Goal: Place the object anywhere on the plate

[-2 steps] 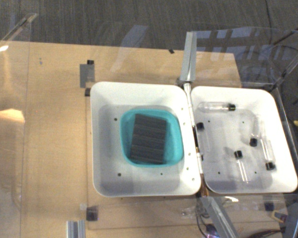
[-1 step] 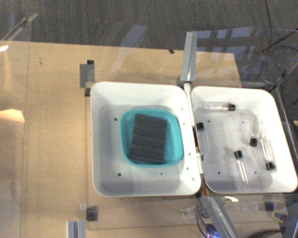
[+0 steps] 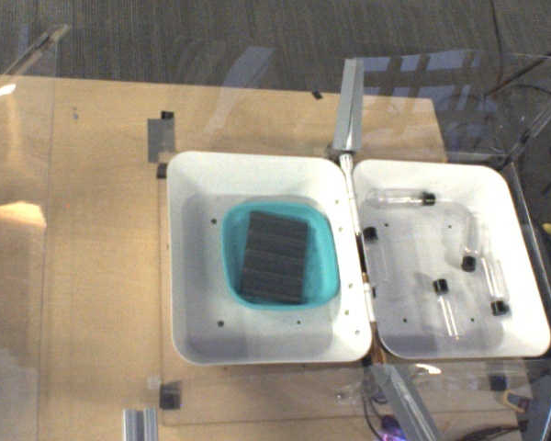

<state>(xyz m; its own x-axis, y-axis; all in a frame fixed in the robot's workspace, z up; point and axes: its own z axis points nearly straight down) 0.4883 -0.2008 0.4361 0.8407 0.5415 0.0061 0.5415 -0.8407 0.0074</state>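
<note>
1. Pincer. Whether the pincer is wide, narrow or holding anything cannot be told from the camera view. Nothing in the scene is seen gripped.

2. Task object. The dark block [image 3: 275,255] lies flat on the teal plate [image 3: 231,246], fully within its rim and apart from it on all sides. Judged from this position, the placement is already achieved: the block rests on its broadest face, which is its most stable pose, and nothing supports it from above.

3. Orientation. The block is rectangular. Its long axis runs from the far side of the bin toward the near side, with the far end leaning slightly to the view's right. Ridges cross the top face along the short axis, dividing it into parallel bands.

4. Plate and bin. The plate sits near the middle of the left bin [image 3: 193,274], well apart from the walls. This central position probably gives the widest margin for a drop.

5. Surroundings. The right bin [image 3: 413,274], touching the left one along a shared edge, holds several clear tubes [image 3: 401,197] with black caps, scattered at differing angles. Both bins stand on the wooden bench [image 3: 73,292].
</note>
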